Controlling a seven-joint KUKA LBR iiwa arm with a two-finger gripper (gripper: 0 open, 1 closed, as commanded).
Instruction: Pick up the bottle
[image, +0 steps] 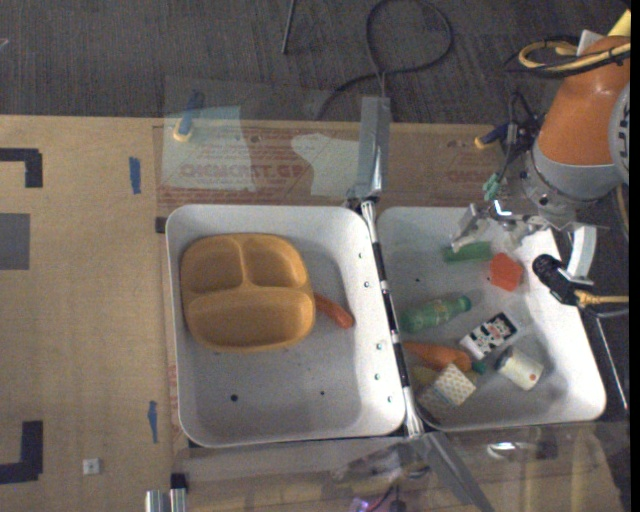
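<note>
Hovering over the right bin's (590, 385) far end, the gripper (492, 225) has fingers spread, holding nothing; the green bottle (435, 312) lies below-left of it, apart.

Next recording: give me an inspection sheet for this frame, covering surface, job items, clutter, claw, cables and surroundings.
Surface: two white bins, left bin and right bin, on a cardboard-covered bench.
Job's things: green bottle lying on its side in the right bin, untouched.
Clutter: orange divided plate and carrot in the left bin; green block, red block, small carton, cup in the right bin.
Claw: claw above the green block, holding nothing visible.
Cables: black loop on the floor.
Surroundings: grey carpet.
</note>
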